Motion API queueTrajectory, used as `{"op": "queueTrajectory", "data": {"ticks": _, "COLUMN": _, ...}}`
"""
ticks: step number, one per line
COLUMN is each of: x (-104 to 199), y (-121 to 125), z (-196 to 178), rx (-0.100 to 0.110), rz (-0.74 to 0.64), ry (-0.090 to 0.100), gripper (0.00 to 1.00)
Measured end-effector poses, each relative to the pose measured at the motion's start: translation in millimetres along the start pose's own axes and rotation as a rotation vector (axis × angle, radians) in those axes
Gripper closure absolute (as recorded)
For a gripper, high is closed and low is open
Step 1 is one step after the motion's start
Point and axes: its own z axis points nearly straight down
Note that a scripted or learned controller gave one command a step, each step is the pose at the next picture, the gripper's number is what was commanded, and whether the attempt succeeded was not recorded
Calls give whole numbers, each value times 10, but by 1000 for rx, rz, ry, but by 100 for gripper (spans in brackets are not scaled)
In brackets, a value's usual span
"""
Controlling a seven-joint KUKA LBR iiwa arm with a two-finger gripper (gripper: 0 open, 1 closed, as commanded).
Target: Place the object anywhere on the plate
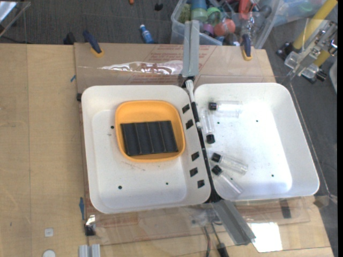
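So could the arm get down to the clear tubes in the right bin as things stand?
Probably yes. The clear tubes with black caps lie loose on the right bin floor with nothing over them, though one hugs the divider wall, which may crowd the end effector.

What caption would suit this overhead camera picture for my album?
An orange plate holding a dark ridged block in the left bin; clear black-capped tubes scattered in the right bin.

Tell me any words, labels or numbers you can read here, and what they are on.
No text here can be read.
Cardboard sheet behind the bins: faint reddish printing, too blurred to read.
Clear tubes with black caps in the right bin: no label I can make out.
Orange plate and the dark ridged block on it: no marking to be seen.
Tub of coloured toys at the top: too small to tell.
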Motion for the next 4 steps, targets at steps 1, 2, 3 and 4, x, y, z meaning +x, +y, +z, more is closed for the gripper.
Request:
{"op": "queueTrajectory", "data": {"ticks": 1, "x": -340, "y": -361, "z": -505, "rx": 1, "rz": -71, "ry": 0, "gripper": 100}}
{"op": "queueTrajectory", "data": {"ticks": 2, "x": -351, "y": -319, "z": -501, "rx": -2, "rz": -494, "ry": -1, "gripper": 100}}
{"op": "queueTrajectory", "data": {"ticks": 3, "x": -368, "y": -331, "z": -502, "rx": -2, "rz": -908, "ry": -3, "gripper": 100}}
{"op": "queueTrajectory", "data": {"ticks": 4, "x": -410, "y": -273, "z": -501, "rx": -2, "rz": -1068, "ry": -3, "gripper": 100}}
